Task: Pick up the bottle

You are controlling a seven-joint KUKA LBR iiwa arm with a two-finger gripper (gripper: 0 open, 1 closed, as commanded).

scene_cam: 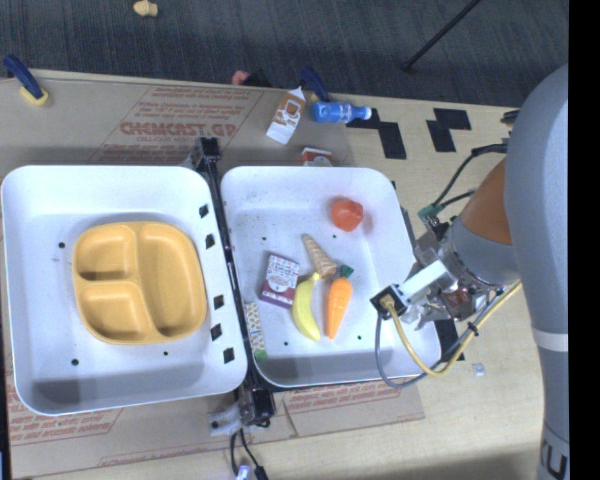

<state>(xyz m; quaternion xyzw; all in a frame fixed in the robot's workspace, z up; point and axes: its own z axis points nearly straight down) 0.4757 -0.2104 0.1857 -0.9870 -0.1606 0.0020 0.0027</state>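
The bottle (340,113) is small and blue with a lighter cap end. It lies on its side on the cardboard behind the right bin (380,183), outside both bins. My gripper (421,299) hangs over the right bin's right rim, far in front of the bottle, with yellow cable looped beneath it. Nothing shows in its grasp.
In the right bin lie a red tomato (346,213), an ice cream cone (318,254), a banana (306,310), a carrot (337,304) and a purple packet (279,279). The left bin (30,198) holds a yellow divided plate (138,280). A small carton (285,116) lies left of the bottle.
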